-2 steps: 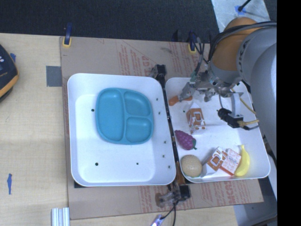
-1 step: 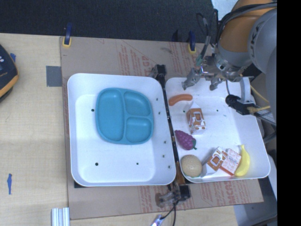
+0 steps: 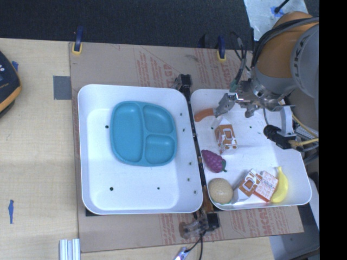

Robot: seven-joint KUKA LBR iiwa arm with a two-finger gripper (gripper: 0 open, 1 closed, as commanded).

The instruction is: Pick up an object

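The fingers (image 3: 237,106) hang spread apart over the far part of the right bin (image 3: 303,191), with nothing between them. Just beneath and a little nearer lies a small orange-and-white carton (image 3: 226,137), the likeliest thing to pick; an orange strip (image 3: 204,114) lies to its left near the bin wall. If the fingers come down as they stand, they may close beyond the carton and catch only air, or nudge it toward the purple grapes (image 3: 213,160). Nearer the front sit a round tan ball (image 3: 220,190), two more cartons (image 3: 258,184) and a banana (image 3: 281,184), packed close. The left bin (image 3: 97,194) holds a blue plate (image 3: 143,132). Print on the cartons and on the cardboard (image 3: 146,69) over the tabletop is too small to read.
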